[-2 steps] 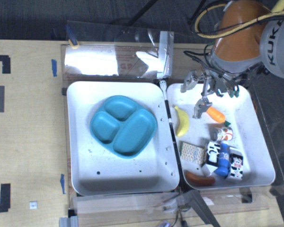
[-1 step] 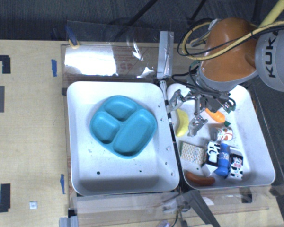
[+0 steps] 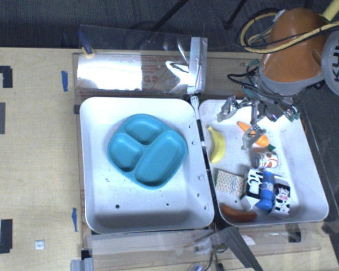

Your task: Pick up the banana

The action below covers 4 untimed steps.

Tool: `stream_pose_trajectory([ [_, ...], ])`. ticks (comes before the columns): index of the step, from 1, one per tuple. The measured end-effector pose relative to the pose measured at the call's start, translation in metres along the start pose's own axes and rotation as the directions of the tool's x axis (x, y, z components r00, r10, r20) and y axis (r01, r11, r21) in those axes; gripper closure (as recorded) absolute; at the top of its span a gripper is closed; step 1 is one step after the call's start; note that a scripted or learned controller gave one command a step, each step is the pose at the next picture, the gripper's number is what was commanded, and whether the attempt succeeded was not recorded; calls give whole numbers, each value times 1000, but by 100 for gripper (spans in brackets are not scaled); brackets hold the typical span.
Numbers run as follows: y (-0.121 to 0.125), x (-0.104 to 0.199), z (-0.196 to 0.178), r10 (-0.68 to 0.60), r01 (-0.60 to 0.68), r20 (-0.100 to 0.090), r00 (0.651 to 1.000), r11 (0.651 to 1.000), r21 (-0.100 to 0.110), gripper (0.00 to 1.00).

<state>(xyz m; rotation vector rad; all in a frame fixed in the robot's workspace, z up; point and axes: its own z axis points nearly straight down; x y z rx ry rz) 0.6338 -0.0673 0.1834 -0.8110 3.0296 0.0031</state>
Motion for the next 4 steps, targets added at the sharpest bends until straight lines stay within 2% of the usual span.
stream_pose_trajectory([
  [1,95,44,-22,-637,637,-2,771,771,-7,0],
  [2,23,122,28,-686,686,-2,727,727,-6,0],
  [3,51,44,1,-877,877,3,480,480,-5,0],
  [4,56,-16,1,-965,965,4,260,260,-4,0],
])
